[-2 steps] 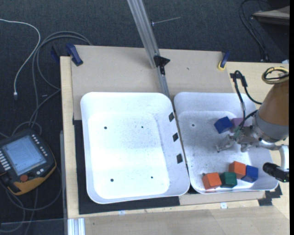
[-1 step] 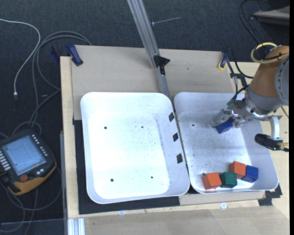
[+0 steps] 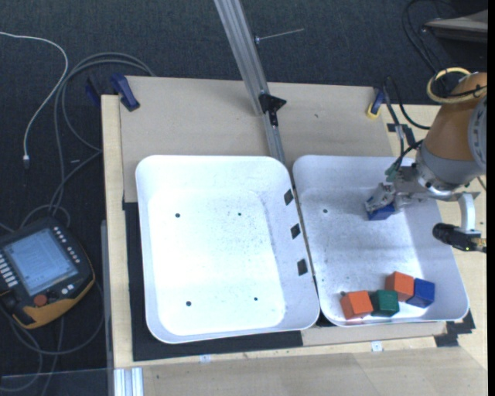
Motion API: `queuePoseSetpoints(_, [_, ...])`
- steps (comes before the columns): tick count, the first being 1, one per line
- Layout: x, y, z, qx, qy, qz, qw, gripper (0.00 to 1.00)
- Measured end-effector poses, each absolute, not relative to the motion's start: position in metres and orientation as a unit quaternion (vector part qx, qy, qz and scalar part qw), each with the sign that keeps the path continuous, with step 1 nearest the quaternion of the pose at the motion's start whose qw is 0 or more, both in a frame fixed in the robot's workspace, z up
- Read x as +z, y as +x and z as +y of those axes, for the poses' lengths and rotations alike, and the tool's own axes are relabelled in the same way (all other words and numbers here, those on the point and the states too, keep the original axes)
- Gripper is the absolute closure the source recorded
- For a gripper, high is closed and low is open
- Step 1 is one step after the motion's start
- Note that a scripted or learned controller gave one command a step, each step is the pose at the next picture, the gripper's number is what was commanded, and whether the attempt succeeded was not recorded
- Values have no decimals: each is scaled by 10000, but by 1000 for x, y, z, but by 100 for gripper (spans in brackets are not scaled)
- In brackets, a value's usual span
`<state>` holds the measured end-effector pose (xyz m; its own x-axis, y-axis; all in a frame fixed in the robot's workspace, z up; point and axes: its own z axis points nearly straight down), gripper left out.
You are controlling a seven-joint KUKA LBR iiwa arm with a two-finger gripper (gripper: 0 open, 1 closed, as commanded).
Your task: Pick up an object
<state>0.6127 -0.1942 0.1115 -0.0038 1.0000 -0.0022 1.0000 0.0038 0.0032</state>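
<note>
Looking down from the camera view, we see our arm [image 3: 456,131] reaching in from the right, and our gripper [image 3: 384,203] low over the upper part of the right bin [image 3: 340,232]. A small blue thing [image 3: 379,212] sits right at the gripper's tip, but it is too small and blurred for us to say whether it is an object or part of the tool, so we make no claim of a hold. Whether the fingers are spread or clenched, we cannot tell.

The clear candidates lie elsewhere: a huddle of blocks at the near edge of the same bin. An orange block [image 3: 356,303] is at the left, a green block [image 3: 384,302] touches it, a second orange block [image 3: 401,283] sits just behind, and a blue block [image 3: 422,291] closes the row on the right. Together they form a short line running roughly left to right along the bin's front wall. From the gripper they lie toward the near side of the bin and slightly right, well apart from it. We judge that any grasp there calls for a move down the bin, and the tight packing may crowd the fingers.

The left bin [image 3: 155,232] stands beside it on the table [image 3: 193,116]. A teach pendant [image 3: 39,271] rests on the dark floor [image 3: 62,23] at left, with cables [image 3: 46,85] trailing above it.
</note>
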Motion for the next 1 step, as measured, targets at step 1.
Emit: queuePoseSetpoints(1, [100, 537, -129, 1, 7062, 7080, -26, 100])
